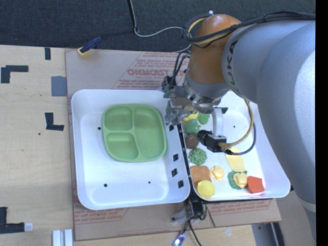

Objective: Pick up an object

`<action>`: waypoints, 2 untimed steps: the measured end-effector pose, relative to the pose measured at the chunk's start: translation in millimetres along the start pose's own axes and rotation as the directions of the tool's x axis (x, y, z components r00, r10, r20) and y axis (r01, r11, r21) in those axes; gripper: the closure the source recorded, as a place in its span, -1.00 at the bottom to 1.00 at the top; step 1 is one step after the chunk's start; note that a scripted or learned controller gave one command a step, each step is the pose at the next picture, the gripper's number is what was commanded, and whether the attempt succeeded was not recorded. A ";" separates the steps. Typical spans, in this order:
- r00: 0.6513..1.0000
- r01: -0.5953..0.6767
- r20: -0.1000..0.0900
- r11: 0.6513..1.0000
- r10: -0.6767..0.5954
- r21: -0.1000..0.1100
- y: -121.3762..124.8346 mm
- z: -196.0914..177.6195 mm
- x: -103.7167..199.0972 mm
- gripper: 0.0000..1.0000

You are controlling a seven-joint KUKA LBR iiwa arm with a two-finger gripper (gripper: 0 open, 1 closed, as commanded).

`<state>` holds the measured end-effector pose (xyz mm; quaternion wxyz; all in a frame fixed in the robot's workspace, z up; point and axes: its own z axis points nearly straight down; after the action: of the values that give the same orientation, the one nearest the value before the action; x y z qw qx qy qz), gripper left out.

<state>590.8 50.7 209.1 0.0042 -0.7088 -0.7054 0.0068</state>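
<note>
While arm (266, 81) covers right bin (271, 183), green tray (135, 132) lies lengthwise up-down

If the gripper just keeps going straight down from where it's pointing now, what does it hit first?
Probably the cluster of small toy foods at the far end of the right bin, beside the divider. The gripper hangs just over them, pointing down. Depth is unclear from this slanted view.
</note>
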 end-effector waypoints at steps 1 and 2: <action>1.000 0.007 -0.003 1.000 -0.007 -0.012 2.8 -17.7 4.3 1.00; 1.000 0.008 -0.003 1.000 -0.008 -0.011 2.6 -27.1 5.0 1.00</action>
<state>593.9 55.7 236.2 0.0016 -0.7059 -0.7083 0.0016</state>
